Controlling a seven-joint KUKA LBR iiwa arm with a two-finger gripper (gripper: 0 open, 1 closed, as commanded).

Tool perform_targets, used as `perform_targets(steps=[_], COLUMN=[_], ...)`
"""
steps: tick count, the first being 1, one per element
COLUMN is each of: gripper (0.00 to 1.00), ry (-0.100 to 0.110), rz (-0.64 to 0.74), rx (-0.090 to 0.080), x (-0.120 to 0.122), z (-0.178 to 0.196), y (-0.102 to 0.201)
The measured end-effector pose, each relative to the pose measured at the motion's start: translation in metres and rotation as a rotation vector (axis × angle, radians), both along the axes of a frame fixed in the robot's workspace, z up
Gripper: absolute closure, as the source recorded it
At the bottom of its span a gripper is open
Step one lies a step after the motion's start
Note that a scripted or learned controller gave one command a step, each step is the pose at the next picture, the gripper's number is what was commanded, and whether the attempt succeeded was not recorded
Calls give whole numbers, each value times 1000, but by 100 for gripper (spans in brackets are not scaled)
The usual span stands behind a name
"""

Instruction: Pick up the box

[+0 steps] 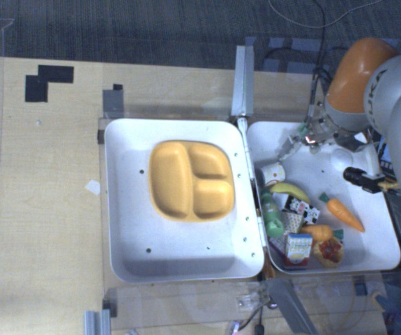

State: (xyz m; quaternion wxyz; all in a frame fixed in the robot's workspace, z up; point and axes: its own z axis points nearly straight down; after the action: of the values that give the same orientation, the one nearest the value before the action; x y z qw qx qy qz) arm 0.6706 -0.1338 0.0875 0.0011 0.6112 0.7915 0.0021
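Currently the arm (pixel 388 89) is reaching in from the right, its orange band sitting over the far right corner of the right bin (pixel 388 253). The gripper (pixel 310 137) is hanging at the far end of that bin, near the bin's back wall; its working end is too small and blurred to read, so I cannot tell its state. Nothing is visibly sitting in it.

The box (pixel 298 247), small with a blue and red printed face, is lying at the near edge of the right bin, toward its left half, well apart from the gripper. It is touching or nearly touching a reddish-orange item (pixel 329 250) on its right. A green object (pixel 273 218) is lying just beyond it against the bin's left wall. A banana (pixel 289 190) is resting farther back, with a white cup (pixel 273 172) just behind that. A carrot (pixel 344 215) is lying apart toward the right side, pointing diagonally. A black-and-white patterned item (pixel 299 206) is sitting between the banana and the box.

The left bin (pixel 127 250) is holding a yellow divided tray (pixel 191 179), placed roughly in the centre, three compartments facing up. Both bins are sitting side by side on the pale wooden bench (pixel 40 208).
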Motion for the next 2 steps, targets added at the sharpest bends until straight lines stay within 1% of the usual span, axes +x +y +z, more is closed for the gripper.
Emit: perform_targets(steps=[1, 2], gripper=[0, 0], ry=[-6, -3], rz=[19, -41], rx=[-1, -2], x=[-24, 1], z=[1, 0], y=[30, 8])
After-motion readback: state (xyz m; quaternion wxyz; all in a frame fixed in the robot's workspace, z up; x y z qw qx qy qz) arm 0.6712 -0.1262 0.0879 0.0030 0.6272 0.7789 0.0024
